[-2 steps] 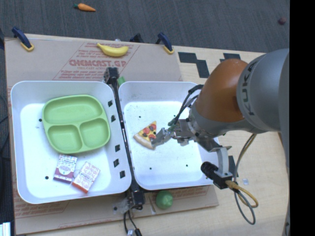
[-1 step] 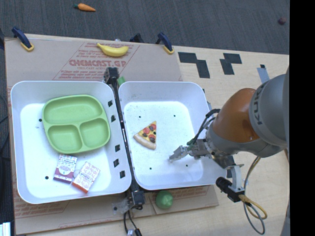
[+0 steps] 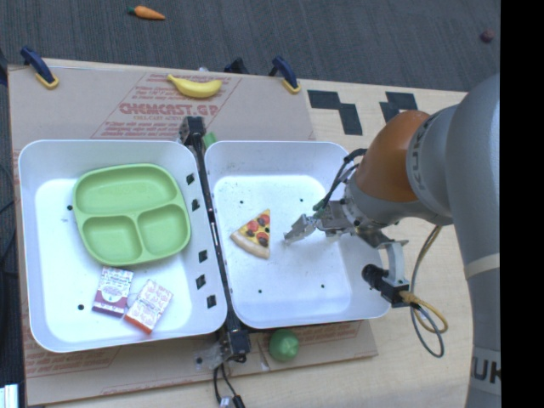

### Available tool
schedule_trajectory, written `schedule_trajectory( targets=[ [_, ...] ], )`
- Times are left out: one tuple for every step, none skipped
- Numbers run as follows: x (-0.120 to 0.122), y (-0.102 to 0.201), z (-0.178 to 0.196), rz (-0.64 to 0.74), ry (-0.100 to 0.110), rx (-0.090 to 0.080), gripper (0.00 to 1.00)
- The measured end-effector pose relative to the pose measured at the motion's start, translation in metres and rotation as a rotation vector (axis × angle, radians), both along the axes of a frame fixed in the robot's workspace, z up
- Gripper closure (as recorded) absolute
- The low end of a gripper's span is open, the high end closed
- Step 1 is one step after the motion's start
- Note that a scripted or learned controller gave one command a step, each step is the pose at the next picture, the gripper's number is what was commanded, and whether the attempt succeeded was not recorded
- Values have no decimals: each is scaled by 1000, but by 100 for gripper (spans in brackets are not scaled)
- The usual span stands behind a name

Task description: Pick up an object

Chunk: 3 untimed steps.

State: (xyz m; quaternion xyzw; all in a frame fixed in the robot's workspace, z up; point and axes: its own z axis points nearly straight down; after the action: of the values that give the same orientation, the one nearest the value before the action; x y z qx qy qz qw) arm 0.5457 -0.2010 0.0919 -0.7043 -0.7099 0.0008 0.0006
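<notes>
Gripper, center-right of frame, fingers slightly apart w/ nothing between; pizza slice lies just left, tip pointing up.

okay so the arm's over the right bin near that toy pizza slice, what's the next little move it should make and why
Probably a short slide toward the pizza slice, then down. The gripper sits in the right bin just beside the slice, with a strip of white floor between them, and nothing shows between its tips. The slice lies flat and alone, so it looks like the nearest thing to pick.
</notes>
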Motion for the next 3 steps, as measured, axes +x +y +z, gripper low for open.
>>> schedule_trajectory(
  targets=[
    [42,-10,0,-3,-1,1,0],
    [112,21,0,-3,-2,2,0],
    [111,67,0,-1,1,2,0]
  ],
)
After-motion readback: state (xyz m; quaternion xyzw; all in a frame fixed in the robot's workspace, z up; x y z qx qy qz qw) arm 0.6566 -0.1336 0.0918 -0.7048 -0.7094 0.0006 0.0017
